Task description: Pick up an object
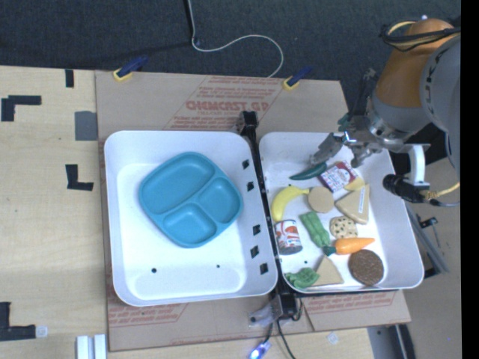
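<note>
Where the counter (45,200) runs pale and wood-toned, marked with black and grey shapes, a printed cardboard sheet (217,103) lies on it under two white bins; dark carpet (90,13) with a thin white cable (232,45) fills the far side. The jaws (338,149) hang spread and released over the far part of the right bin (408,271), holding nothing. Just below them lie a dark green pepper (307,173) and a red packet (337,176). Nearer the camera from the jaws crowd a banana (287,199), a can (289,235), a carrot (353,244), a cookie (366,266) and cheese wedge (355,203). Well to the jaws' left, the left bin (127,275) holds a blue divided plate (190,198).
</note>
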You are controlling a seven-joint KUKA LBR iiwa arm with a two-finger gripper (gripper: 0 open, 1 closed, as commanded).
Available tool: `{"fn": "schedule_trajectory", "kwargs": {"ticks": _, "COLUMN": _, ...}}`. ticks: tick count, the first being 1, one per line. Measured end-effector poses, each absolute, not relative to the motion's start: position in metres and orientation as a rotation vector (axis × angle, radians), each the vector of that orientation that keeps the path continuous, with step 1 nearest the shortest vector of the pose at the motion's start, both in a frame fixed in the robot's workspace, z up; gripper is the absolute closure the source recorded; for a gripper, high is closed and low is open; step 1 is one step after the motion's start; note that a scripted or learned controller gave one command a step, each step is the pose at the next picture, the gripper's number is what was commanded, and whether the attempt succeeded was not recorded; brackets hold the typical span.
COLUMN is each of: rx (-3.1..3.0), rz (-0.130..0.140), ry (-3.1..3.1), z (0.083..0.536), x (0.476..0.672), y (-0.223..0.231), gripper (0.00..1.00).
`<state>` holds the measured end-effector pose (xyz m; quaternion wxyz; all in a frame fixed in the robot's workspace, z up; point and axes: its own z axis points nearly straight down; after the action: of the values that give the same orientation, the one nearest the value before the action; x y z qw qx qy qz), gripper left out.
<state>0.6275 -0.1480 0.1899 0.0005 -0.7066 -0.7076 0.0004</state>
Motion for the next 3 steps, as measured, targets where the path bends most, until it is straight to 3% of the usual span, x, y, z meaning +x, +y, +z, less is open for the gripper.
{"fn": "schedule_trajectory", "kwargs": {"ticks": 1, "rx": -2.210, "rz": 0.001, "ry": -2.226, "z": 0.209, "x": 0.561, "y": -0.064, "gripper": 0.00}}
{"fn": "schedule_trajectory", "kwargs": {"ticks": 2, "rx": -2.217, "rz": 0.002, "ry": -2.224, "z": 0.218, "x": 0.563, "y": -0.068, "gripper": 1.00}}
{"fn": "schedule_trajectory", "kwargs": {"ticks": 3, "rx": -2.222, "rz": -0.014, "ry": -2.231, "z": 0.347, "x": 0.513, "y": -0.046, "gripper": 1.00}}
